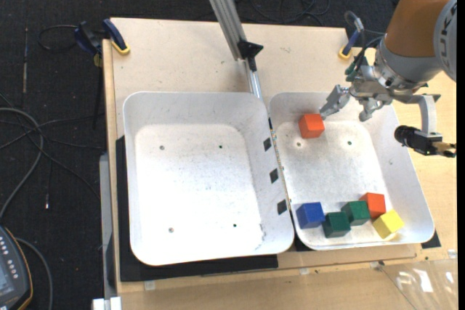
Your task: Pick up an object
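Observation:
An orange cube (312, 125) lies in the right bin (407, 170) near its far left corner. Along the bin's near edge sit a blue cube (310, 214), two green cubes (336, 223) (357, 211), a red-orange cube (375, 203) and a yellow cube (387, 223). My gripper (352, 104) hangs over the far edge of the right bin, to the right of the orange cube and apart from it. Its two fingers (332, 102) are spread, and nothing is between them.
The left bin (138, 156) lies beside the right one. A slanted metal bar (221, 0) runs from the top down to the gap between the bins. Blue-and-yellow clamps (112, 36) (351, 36) sit at the bench's far corners. A black fitting (421, 138) projects at right.

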`<state>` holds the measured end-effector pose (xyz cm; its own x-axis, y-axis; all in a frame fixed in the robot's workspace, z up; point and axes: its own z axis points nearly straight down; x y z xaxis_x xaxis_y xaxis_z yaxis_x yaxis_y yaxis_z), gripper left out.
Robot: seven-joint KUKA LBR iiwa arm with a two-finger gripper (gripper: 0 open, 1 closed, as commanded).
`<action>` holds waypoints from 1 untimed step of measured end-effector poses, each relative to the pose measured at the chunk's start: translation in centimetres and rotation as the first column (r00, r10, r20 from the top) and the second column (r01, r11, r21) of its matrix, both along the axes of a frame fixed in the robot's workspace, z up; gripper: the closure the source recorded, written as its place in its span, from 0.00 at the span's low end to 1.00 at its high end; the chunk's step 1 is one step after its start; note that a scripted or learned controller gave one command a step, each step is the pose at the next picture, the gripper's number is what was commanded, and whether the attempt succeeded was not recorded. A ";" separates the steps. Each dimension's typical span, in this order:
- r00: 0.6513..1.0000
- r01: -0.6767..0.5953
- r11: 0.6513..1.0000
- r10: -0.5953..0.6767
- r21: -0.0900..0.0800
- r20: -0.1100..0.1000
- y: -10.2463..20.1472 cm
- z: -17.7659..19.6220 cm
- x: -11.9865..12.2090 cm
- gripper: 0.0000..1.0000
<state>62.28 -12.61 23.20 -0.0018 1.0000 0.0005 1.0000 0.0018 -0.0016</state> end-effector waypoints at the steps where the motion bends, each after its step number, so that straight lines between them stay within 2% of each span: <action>1: 1.000 -0.003 1.000 0.003 -0.001 -0.002 1.3 -14.1 3.4 0.00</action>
